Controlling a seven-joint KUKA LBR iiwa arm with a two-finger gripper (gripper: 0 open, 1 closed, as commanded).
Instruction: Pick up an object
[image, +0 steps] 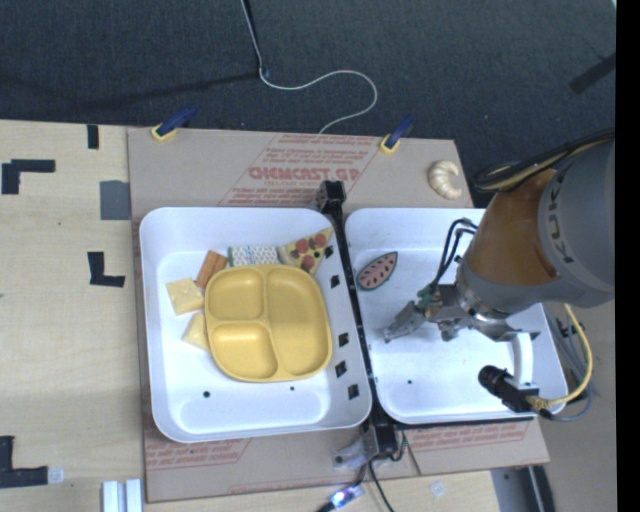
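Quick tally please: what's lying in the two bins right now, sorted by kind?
Yellow divided plate: 1
Pale yellow cheese-like pieces: 2
Watermelon slice toy: 1
Pizza slice toy: 1
Orange-brown cracker-like piece: 1
Patterned piece behind the plate: 1
Total: 7

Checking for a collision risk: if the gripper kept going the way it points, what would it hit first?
The gripper points left, low in the right bin. Its line looks free until the divider wall between the bins, though depth is unclear.
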